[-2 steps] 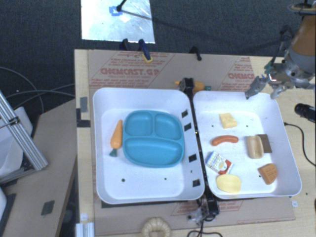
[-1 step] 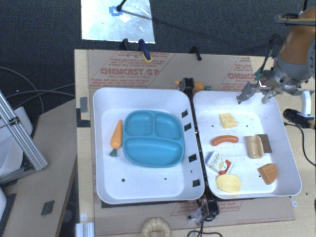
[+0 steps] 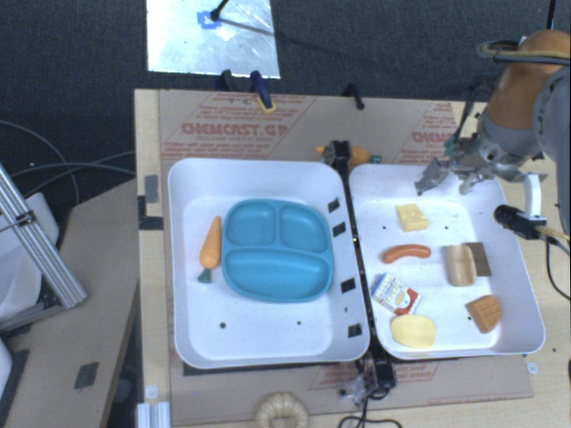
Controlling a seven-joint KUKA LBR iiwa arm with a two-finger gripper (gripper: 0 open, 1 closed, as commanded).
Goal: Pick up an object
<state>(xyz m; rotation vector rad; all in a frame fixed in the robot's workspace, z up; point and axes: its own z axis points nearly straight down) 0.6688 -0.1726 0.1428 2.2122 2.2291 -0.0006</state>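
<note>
Gripper (image 3: 449, 176) hovers with jaws spread and nothing between them, above right bin's (image 3: 533, 324) far edge. Cheese cube (image 3: 411, 217) lies nearest, just below-left of them. Best: centre over it, descend straight.

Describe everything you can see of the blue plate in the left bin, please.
The blue plate looks like smooth plastic, a rounded rectangle with three compartments: two small ones at the far side and one long one near the camera. It lies flat in the middle of the left bin. A carrot lies just beside its left edge.
</note>
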